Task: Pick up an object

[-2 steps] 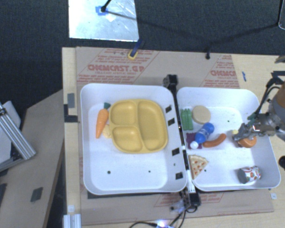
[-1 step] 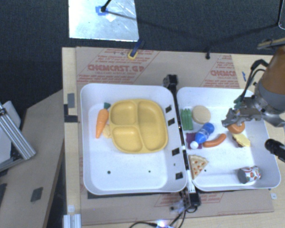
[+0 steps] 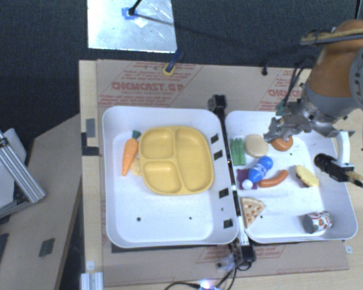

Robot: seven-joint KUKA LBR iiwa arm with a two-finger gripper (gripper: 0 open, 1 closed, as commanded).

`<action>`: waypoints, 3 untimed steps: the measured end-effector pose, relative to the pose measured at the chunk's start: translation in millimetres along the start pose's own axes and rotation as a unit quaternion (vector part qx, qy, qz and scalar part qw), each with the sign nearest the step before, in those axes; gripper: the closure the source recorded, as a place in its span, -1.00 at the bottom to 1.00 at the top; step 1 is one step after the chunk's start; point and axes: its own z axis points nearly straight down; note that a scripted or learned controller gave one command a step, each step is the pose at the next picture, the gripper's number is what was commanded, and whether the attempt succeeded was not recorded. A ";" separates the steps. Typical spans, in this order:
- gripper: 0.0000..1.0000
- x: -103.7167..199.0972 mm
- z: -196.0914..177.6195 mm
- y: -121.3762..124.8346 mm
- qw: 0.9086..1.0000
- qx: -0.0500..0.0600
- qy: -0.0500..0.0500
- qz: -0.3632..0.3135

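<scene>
Left bin: toy carrot at its left side, long axis near vertical in view, green top toward the far edge, tip toward the near edge, touching or just beside the yellow divided plate; plate sits mid-bin, three compartments, nothing visible in them.

Right bin: green pieces upright along the left wall; round beige piece just beside them; blue bottle tilted, cap end toward lower left, long axis diagonal; pizza slice near the front-left corner, point toward the near edge; sausage just right of the bottle, long axis near horizontal, right end slightly raised; yellow piece right of the sausage; small can on its side near the front-right corner.

Gripper low over the far part of the right bin, directly above an orange-red piece; contact unclear; can't tell whether the jaws are released or clenched; nothing visibly between them.

Arm enters from the right.
</scene>
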 end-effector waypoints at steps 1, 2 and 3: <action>1.00 26.5 -9.7 50.7 1.000 -0.001 0.000 0.001; 1.00 37.7 -7.1 77.5 1.000 0.000 -0.001 0.002; 1.00 28.9 -1.6 80.0 1.000 0.001 -0.001 0.004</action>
